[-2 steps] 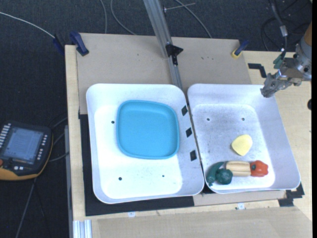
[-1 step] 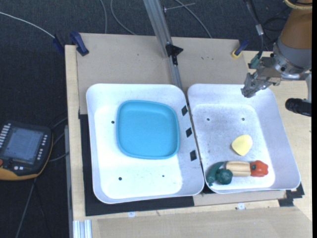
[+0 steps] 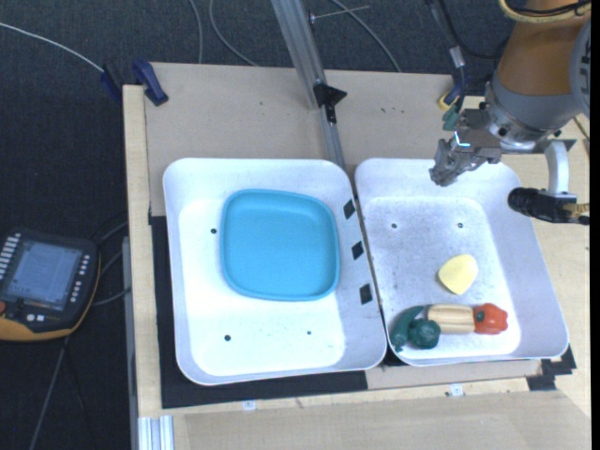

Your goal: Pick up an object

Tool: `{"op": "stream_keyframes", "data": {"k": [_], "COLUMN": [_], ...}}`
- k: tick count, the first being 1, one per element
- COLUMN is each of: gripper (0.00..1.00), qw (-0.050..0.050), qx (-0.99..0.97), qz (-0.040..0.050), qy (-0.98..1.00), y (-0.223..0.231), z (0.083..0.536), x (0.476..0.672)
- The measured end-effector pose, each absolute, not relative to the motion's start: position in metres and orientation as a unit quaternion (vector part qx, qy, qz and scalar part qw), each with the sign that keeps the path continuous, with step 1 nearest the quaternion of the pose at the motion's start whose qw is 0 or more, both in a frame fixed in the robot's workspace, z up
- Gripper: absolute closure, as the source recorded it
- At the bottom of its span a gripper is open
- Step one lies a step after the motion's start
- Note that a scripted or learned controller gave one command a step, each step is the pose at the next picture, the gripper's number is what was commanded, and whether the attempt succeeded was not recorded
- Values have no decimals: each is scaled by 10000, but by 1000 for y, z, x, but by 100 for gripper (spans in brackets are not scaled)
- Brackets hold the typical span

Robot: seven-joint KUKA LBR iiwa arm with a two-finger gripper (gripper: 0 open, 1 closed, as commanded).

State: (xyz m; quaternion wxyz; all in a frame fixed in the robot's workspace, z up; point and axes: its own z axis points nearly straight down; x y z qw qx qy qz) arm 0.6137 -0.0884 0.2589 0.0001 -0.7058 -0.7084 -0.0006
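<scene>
the gripper [image 3: 457, 167] hovers over the far edge of the right bin [image 3: 412, 237], nothing between its fingers, though i cannot tell how the jaws stand. it looks like the approach step: the yellow piece [image 3: 457, 273] lies nearer, so the next move calls for travelling nearward and descending onto it.

One camera sits high above the bench [image 3: 253, 101], looking down at a slant, far enough back to take in both bins [image 3: 187, 251] and the surrounding floor [image 3: 56, 82].

Smooth blue plastic plate [image 3: 279, 244] in glossy white plastic bin [image 3: 192, 345].
</scene>
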Motion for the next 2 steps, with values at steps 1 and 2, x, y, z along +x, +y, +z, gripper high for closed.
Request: {"op": "stream_keyframes", "data": {"k": [1, 2], "gripper": [100, 100], "qw": [5, 2], "qx": [-7055, -7053], "qz": [-2, -8], "qy": [-7087, -7089], "y": [-38, 16], "z": [244, 247], "x": [615, 628]}}
